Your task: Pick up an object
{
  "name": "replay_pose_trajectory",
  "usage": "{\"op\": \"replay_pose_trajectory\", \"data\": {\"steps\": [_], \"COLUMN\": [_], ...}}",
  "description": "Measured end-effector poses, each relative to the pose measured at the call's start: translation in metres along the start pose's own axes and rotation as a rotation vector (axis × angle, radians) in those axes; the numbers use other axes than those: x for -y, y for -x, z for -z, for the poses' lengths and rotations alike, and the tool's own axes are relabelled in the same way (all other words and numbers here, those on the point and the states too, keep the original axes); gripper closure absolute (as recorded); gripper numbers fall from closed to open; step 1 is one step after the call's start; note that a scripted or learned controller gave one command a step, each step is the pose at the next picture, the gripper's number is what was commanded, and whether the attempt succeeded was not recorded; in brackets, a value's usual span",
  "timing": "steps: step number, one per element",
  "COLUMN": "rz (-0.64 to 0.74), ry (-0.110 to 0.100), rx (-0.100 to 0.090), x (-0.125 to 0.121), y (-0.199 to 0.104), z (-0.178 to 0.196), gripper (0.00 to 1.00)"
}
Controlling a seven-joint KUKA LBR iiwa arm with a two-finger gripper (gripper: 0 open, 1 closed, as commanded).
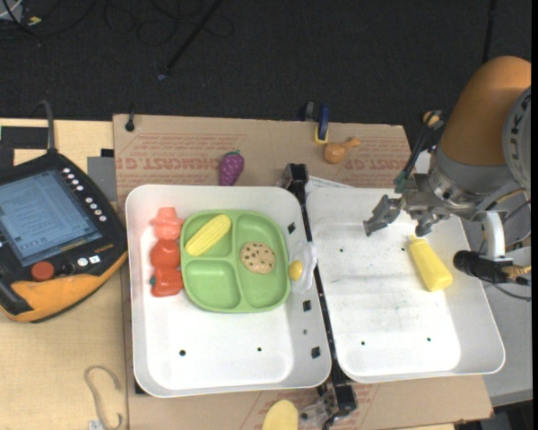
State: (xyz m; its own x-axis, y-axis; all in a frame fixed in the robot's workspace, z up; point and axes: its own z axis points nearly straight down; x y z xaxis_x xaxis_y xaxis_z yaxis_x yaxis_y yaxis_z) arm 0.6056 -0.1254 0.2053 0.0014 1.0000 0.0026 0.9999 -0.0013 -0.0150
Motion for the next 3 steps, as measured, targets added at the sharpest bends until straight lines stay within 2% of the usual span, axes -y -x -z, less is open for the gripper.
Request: {"op": "replay_pose_trajectory", "data": {"steps": [1, 3], "rz": [0.002, 0.003], "ry": [0.014, 0.008], "rx": [0.002, 0.001], "x": [-0.003, 0.007], "y": [0.0, -0.013], "z": [0.008, -0.107], "gripper": [0.0, 0.0]}}
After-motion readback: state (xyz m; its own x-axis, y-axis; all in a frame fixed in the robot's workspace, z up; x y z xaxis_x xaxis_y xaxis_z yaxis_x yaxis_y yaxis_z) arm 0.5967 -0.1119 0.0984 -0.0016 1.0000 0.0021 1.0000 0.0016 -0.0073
